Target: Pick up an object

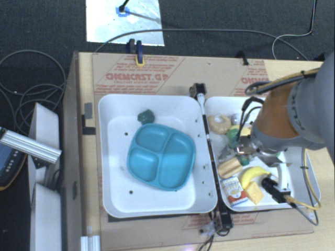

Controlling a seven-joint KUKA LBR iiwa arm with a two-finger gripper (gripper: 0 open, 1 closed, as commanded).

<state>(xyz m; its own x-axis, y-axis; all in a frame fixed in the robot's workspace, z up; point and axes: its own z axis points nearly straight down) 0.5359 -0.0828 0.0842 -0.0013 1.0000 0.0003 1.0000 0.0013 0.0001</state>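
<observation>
Clutter fills the right-hand shallow white plastic bin (298,205), which sits at three o'clock on the table (172,72), and that is where the candidates for picking lie: a pale ring-shaped toy doughnut (219,122) at the bin's eleven o'clock, a small green toy piece (232,136) just below it, a tan bread-like block (230,167) near the dividing wall, a yellow toy banana (252,174) toward the centre, a yellow wedge (255,193) beneath it, and a small red-and-white printed card or packet (234,190) at seven o'clock. The grey arm with its orange band (285,114) reaches in over this bin, and its end effector (242,149) hangs among the items, close to the green piece and the bread-like block; judging by that placement, the program is probably aiming at something in that cluster. Whether the end effector is apart, together or clamped on anything cannot be told from this angle. The left-hand white bin (118,192), at nine o'clock, carries a turquoise four-compartment plastic tray (159,156) and a small dark-green lump (146,116) at the tray's eleven o'clock. Red lettering on the board under the bins reads "CHEMCAST GP", repeated at several angles; the print on the red-and-white card is too small to read.
</observation>
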